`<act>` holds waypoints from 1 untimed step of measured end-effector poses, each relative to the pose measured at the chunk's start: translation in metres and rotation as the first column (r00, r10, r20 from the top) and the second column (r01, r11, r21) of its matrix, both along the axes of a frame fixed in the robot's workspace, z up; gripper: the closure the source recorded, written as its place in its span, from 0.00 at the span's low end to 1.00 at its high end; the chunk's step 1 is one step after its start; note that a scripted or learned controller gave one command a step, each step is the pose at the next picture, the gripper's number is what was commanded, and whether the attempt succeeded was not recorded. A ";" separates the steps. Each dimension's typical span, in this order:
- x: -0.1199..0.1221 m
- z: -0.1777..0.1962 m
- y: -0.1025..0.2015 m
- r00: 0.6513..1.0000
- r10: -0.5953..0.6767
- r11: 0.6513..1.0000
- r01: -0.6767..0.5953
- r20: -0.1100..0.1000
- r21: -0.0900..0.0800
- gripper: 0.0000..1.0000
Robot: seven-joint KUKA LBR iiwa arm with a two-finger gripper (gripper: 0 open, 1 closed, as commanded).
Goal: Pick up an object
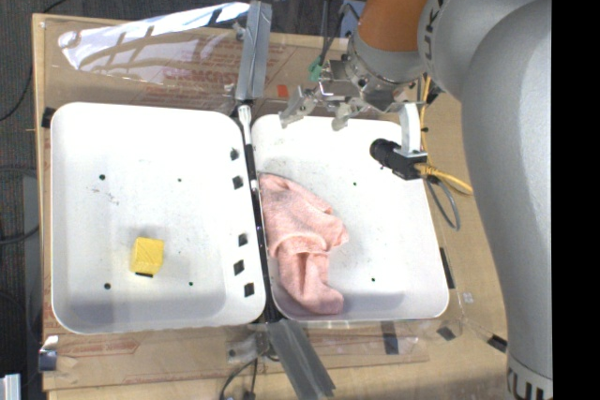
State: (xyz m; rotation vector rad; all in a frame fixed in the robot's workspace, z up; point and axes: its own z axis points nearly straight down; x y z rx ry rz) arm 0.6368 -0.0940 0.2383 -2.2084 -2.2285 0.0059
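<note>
Overhead, gripper (317, 113) (fingers spread, empty) above right bin (412, 239), pink cloth (300, 244) below.

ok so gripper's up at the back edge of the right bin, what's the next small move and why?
Probably bring the gripper forward and down toward the pink cloth. It sits open over the far rim of the right bin with nothing between its fingers, and the cloth, lying against the divider, is the nearest object; the yellow block is in the other bin.
</note>
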 end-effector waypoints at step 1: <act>0.009 -0.096 -0.045 1.000 0.002 1.000 -0.002 0.000 -0.001 0.00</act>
